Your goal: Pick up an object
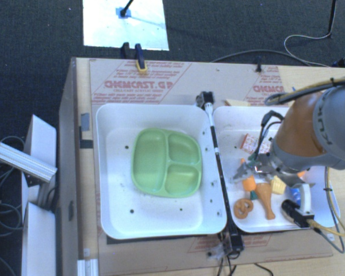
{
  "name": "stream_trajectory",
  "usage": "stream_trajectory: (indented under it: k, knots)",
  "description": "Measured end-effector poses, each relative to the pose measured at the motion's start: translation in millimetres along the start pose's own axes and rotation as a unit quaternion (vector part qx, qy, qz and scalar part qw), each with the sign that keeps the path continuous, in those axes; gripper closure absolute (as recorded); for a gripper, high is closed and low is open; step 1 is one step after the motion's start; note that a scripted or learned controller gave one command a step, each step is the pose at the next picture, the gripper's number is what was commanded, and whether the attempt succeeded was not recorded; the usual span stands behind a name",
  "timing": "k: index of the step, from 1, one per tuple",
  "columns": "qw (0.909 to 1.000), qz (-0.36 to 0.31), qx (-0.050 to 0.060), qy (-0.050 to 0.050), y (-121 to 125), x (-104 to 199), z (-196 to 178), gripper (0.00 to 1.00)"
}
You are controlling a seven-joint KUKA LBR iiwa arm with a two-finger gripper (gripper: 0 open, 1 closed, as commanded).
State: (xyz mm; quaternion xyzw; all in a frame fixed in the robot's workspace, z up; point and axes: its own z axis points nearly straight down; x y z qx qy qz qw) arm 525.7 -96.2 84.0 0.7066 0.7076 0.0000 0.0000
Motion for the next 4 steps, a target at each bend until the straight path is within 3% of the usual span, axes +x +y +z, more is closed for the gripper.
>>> stream_trajectory:
  k: [1,2,3,4]
  knots:
    - [1.0,-0.001,-0.001,0.0,61.4,-23.5,-0.8,0.0]
    - [1.0,0.0,0.0,0.0,8.9,1.7,-0.1,0.0]
    - [1.0,-0.001,-0.001,0.0,9.6,1.3,-10.6,1.0]
    - [1.0,-0.002,-0.002,0.001,57.4,94.8,-101.3,1.0]
